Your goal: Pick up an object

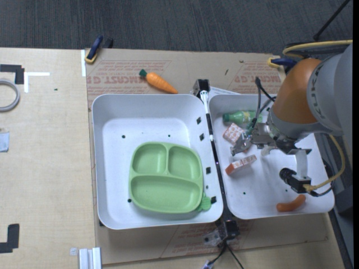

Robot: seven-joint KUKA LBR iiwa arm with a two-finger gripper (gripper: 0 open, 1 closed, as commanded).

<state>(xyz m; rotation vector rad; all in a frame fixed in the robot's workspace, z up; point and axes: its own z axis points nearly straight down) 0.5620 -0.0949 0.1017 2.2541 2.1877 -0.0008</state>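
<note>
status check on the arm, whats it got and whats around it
Gripper low in right bin, grasp unclear. Red-white box just below it, pink block and green bottle close by. Nothing blocking.

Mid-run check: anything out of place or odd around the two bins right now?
One thing: a toy carrot lies on the cardboard behind the left bin, outside both bins. Inside, the green divided plate sits flat, and the small items in the right bin lie loose near the gripper. No spills or damage visible.
</note>
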